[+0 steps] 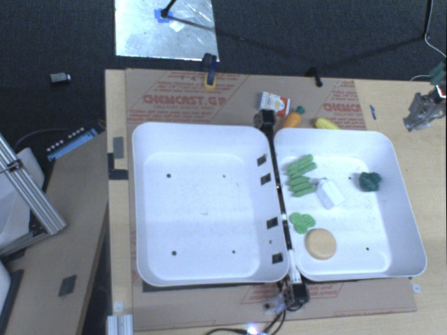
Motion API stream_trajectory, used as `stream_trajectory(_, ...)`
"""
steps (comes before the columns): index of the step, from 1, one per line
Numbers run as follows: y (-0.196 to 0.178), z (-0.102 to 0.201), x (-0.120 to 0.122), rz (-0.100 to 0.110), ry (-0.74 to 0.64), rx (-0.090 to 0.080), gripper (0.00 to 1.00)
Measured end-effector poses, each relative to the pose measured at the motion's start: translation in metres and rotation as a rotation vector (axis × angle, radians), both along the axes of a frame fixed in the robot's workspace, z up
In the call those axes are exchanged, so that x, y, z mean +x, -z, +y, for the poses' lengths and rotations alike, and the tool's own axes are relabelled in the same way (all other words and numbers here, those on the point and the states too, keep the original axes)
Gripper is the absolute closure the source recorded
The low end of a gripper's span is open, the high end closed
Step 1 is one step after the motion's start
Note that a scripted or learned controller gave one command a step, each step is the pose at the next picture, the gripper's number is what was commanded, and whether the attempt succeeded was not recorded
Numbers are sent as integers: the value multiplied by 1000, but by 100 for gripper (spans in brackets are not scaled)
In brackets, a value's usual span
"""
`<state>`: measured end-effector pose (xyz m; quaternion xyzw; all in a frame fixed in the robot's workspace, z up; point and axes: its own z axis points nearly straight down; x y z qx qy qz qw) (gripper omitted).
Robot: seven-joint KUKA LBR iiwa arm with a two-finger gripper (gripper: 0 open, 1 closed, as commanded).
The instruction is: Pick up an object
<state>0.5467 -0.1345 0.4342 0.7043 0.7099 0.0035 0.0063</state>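
Note:
The right bin (363,239) holds several small things. Two green pea pods (300,174) lie near its left wall, with a white block (330,194) just right of them. A dark green lump (369,181) sits toward the right wall. Near the front are a small green piece (302,221) and a round tan disc (320,243). My gripper (423,110) hangs at the view's right edge, beyond the back right corner of the right bin and away from every object.
The left bin (202,208) stands beside the right one, joined by a black hinge strip (278,201). Behind the bins on the cardboard lie an orange item (291,119), a yellow item (326,124) and a small packet (272,102). A metal rail (28,194) stands at the left.

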Motion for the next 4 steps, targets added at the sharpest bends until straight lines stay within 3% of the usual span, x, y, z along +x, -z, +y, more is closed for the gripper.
stream_trajectory(1,-50,9,50,3,1,1,100)
stream_trajectory(2,25,22,-21,21,9,6,100)
stream_trajectory(3,105,98,-27,20,-3,7,100)
stream_trajectory(4,-26,104,-35,-4,1,4,100)
